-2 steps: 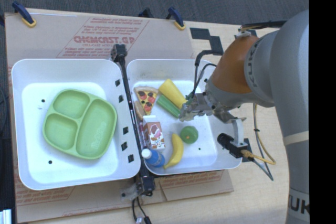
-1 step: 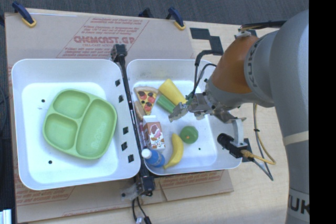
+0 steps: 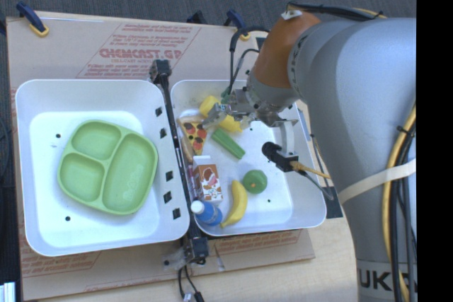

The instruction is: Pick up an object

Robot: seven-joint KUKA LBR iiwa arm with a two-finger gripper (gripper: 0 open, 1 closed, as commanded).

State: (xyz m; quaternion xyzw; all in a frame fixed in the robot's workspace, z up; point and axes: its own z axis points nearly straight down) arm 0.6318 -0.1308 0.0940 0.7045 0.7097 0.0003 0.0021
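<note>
The grey arm [image 3: 354,81] reaches in from the right, its orange band [image 3: 277,53] above the wrist, and the tool [image 3: 230,109] sits low over the upper part of the right bin [image 3: 308,205]. Whether the tool is wide or narrow I cannot tell, as the wrist hides much of it. Just beside it lie two yellow pieces [image 3: 209,106], one at its left and one under it, too blurred to name. A green stick [image 3: 228,143] lies slanted below them, near the bin's middle. To the left of that, a small orange and red item [image 3: 194,134] lies against the wall shared by the bins. Lower down, a small carton [image 3: 208,182] lies flat, with a blue bottle [image 3: 206,212] at the near wall below it. A banana [image 3: 238,203] curves beside the bottle, and a green apple [image 3: 254,181] rests just right of the banana's upper end. The left bin [image 3: 32,117] holds a green divided plate [image 3: 107,166] with three compartments. Both bins stand on a cardboard sheet [image 3: 92,46] on the bench.
</note>
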